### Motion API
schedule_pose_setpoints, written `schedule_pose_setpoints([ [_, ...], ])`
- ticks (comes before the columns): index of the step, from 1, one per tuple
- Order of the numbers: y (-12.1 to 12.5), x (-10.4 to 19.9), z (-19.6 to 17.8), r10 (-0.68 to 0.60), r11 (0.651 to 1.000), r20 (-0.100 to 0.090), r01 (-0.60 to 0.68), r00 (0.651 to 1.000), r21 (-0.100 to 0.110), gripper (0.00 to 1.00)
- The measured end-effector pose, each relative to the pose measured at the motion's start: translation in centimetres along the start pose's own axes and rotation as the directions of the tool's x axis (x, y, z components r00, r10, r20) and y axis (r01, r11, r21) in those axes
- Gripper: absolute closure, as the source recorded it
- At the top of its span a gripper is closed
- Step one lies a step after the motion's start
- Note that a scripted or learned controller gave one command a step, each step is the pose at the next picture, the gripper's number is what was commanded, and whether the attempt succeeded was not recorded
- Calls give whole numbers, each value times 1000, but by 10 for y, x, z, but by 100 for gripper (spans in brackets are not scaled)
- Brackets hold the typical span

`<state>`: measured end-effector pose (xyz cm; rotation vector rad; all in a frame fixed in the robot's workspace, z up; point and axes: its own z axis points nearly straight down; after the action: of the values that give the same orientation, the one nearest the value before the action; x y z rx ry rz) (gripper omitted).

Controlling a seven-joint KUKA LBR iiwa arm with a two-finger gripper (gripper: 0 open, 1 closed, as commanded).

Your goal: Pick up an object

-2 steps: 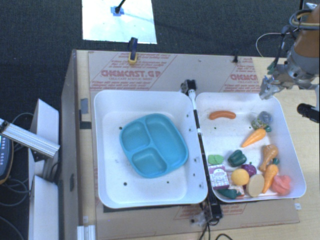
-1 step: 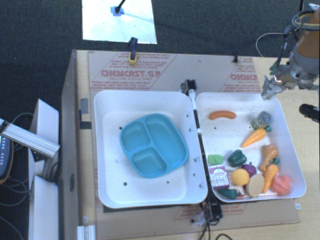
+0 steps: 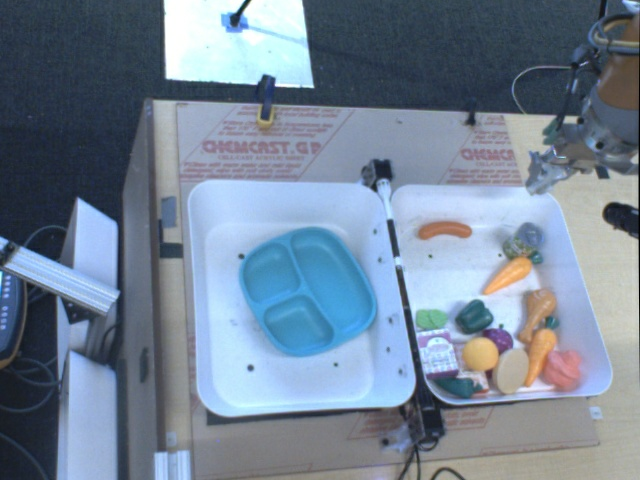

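The right bin [image 3: 577, 258] holds several toy foods: an orange sausage [image 3: 444, 231], a carrot [image 3: 508, 274], a grey-purple grape bunch [image 3: 523, 236], a green pepper [image 3: 474, 316], a yellow lemon [image 3: 480, 354] and a pink piece [image 3: 563, 369]. My gripper [image 3: 545, 175] hangs above the bin's far right corner, clear of all the items. Nothing shows between its fingers.
The left bin [image 3: 215, 268] holds a blue divided plate [image 3: 306, 290]. A black clamp bar [image 3: 392, 238] runs between the two bins. Cables loop behind the arm at the upper right. A white sheet [image 3: 238, 28] lies on the floor beyond the bench.
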<state>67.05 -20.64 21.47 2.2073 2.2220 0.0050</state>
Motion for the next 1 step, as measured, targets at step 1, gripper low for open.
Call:
schedule_pose_setpoints([
  [1,-1,18,-19,2,1000,-3,-2,1000,4,100],
])
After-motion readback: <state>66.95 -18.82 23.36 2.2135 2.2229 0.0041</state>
